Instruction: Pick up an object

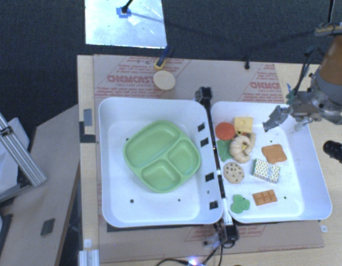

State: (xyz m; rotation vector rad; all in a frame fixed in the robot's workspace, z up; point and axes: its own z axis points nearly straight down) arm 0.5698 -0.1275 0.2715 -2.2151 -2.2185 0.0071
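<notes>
Red "CHEMCAST" print shows on the board [139,76] under the bins. Fingers [286,117] spread open, holding nothing, at the right bin's [317,165] upper edge, above the cracker [273,153] at centre right.

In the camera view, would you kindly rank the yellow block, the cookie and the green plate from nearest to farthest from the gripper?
From the gripper:
1. Yellow block, right bin, just to its left.
2. Cookie, right bin, lower down.
3. Green plate, left bin.

Two bins side by side on bench.
Divided plate [161,156] in left bin [113,204]; cookie [233,172], croissant [241,147], crackers [265,197] clustered in right bin [312,195].
</notes>
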